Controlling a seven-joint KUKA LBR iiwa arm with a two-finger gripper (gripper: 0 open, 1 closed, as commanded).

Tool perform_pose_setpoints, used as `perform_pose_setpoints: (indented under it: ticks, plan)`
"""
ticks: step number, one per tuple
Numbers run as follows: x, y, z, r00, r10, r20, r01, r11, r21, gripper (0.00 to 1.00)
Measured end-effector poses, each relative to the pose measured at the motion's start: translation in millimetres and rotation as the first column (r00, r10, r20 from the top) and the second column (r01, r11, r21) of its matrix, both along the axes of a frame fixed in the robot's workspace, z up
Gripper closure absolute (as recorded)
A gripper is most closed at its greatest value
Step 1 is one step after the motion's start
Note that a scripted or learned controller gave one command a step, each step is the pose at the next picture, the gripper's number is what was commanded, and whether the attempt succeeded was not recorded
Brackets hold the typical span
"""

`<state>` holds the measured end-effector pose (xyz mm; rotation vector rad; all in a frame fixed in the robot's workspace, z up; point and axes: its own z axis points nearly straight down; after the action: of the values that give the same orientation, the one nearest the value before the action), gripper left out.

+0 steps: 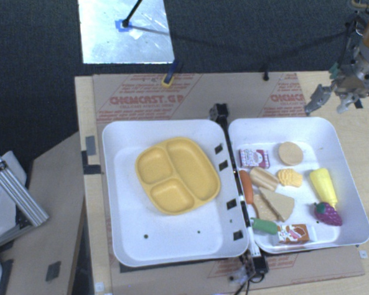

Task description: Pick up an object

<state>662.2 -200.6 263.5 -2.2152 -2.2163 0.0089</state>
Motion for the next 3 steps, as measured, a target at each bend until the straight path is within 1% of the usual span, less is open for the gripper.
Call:
perform_pose_setpoints:
  ticks: [1,2,3]
  plan:
    - [2,1,9,1.000,0.003,0.012,-0.003,1.000,-0.002,0.00]
    - [9,-2,-39,1.000,0.004,0.012,-0.004,1.000,-0.003,0.00]
    - [7,0,-79,1.000,0.003,0.011,-0.003,1.000,-0.003,0.00]
